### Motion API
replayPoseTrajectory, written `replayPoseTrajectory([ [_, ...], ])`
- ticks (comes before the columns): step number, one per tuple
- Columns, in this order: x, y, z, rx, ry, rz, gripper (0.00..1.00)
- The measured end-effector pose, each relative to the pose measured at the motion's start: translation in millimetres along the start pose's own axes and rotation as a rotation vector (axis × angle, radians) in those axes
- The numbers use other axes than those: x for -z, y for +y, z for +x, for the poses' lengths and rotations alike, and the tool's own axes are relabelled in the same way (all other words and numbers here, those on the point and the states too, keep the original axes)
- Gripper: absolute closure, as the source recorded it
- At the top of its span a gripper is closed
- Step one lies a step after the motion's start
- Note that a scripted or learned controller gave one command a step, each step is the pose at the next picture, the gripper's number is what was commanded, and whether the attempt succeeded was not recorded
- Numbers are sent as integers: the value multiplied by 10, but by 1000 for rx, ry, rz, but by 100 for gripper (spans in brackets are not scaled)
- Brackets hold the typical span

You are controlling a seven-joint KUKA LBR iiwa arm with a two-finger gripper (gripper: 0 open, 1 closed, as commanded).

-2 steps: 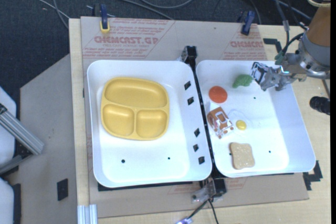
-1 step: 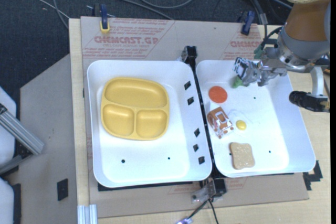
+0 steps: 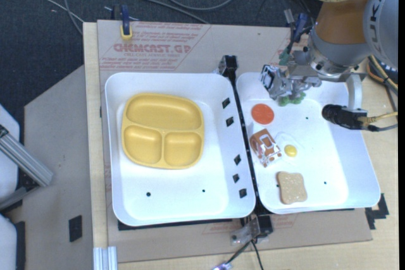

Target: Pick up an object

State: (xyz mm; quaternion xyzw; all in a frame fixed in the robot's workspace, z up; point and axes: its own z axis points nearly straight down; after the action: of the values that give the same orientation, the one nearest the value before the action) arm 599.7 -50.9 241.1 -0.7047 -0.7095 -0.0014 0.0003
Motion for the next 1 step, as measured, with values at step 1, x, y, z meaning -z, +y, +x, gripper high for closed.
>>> replayPoseTrajectory([
  [1, -71, -16, 646, 0, 1, 4, 100],
])
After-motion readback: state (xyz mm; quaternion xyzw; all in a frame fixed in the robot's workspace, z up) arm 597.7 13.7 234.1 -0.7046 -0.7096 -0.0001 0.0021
